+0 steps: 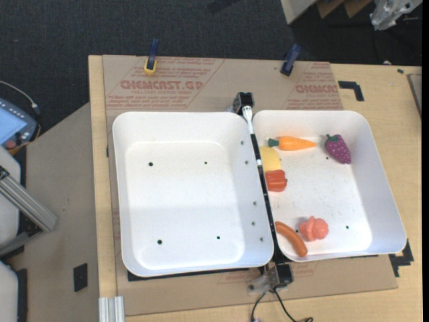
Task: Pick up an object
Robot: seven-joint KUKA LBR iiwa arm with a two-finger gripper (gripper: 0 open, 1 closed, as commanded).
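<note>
One carrot (293, 142) in right bin (348, 193) | gripper (395, 4) likely blurred grey shape top right, well apart | grip state: cannot tell

Two shallow white bins sit side by side — the left bin (134, 200) and the right bin (375, 180). The right one contains six toy foods, one of each kind: one carrot (293, 142), one bunch of purple grapes (338, 148), one yellow piece (269, 157), one red pepper (275, 180), one pink lumpy piece (314, 229) and one sausage (291, 238). Two clamps grip the board's far edge — one yellow (151, 60), one blue (290, 60).
</note>
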